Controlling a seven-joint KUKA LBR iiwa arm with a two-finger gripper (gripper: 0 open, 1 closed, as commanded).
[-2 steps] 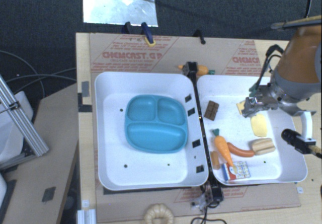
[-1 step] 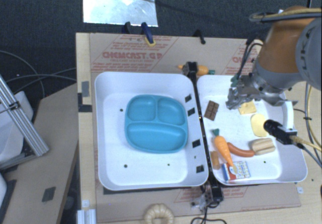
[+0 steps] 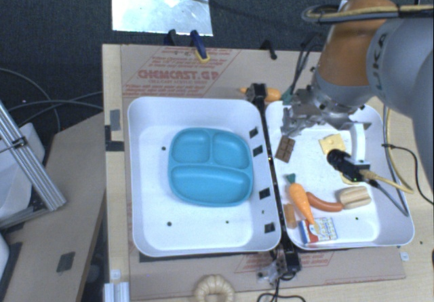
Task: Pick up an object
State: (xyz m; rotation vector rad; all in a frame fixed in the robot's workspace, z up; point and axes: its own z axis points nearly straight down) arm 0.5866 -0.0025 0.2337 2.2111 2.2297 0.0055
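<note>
My gripper (image 3: 290, 128) hangs over the left side of the right bin (image 3: 390, 209), near the divider between the bins. Directly below its tip is a brown chocolate-like block (image 3: 285, 149), tilted, touching or nearly touching the gripper; I cannot tell whether it is gripped. Further forward in the same bin lie an orange carrot (image 3: 299, 200), a red sausage (image 3: 325, 203) and a tan bread roll (image 3: 354, 196). A yellow cheese slice (image 3: 332, 142) lies to the right of the gripper.
The left bin (image 3: 152, 226) holds a blue divided plate (image 3: 209, 165). A printed packet (image 3: 319, 230) and a small brown piece (image 3: 290, 214) lie at the right bin's front edge. An orange item (image 3: 271, 95) sits behind the bins.
</note>
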